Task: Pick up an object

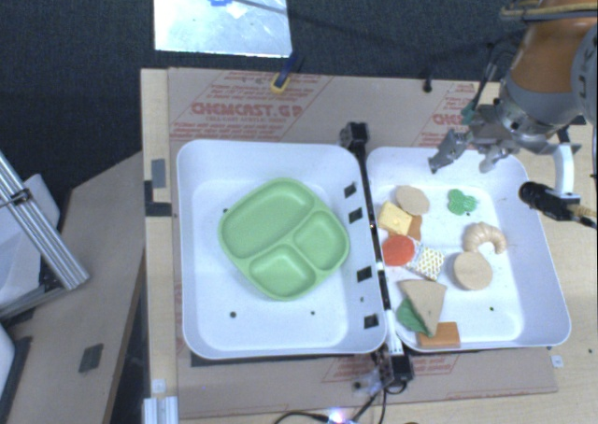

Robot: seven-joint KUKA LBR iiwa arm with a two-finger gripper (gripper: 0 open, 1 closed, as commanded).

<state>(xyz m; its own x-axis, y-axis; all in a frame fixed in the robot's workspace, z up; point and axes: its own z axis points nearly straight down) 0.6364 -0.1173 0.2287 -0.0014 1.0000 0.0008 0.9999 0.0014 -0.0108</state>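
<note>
On the brown cardboard-covered bench (252, 105), the two-finger gripper (464, 158) hangs spread and holding nothing above the right white bin (547, 301); a small green toy (460, 201) lies just below it.

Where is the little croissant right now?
In the camera view, the croissant lies in the right bin, toward its right side, just above the round tan cookie and below-right of the green piece.
</note>
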